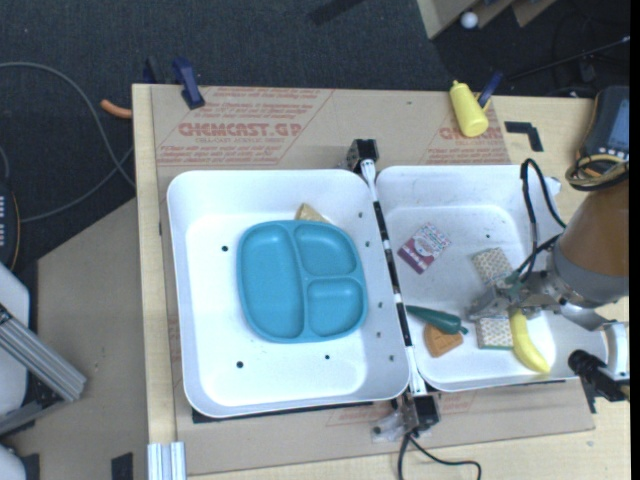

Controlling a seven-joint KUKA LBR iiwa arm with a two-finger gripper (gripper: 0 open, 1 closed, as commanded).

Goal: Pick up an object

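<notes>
The pincer point(500, 303) sits low in the right bin point(450, 193), among a yellow banana point(528, 343), two speckled grey sponges point(492, 264) and a green-handled tool point(432, 317) (an orange piece lies just beside); its grip is perhaps unclear, so I cannot tell.

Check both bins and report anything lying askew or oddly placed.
A tan object in the left bin is mostly hidden under the far edge of the blue divided plate, with just a corner peeking out. In the right bin, the small packet lies at a slant. Nothing looks spilled or damaged.
</notes>
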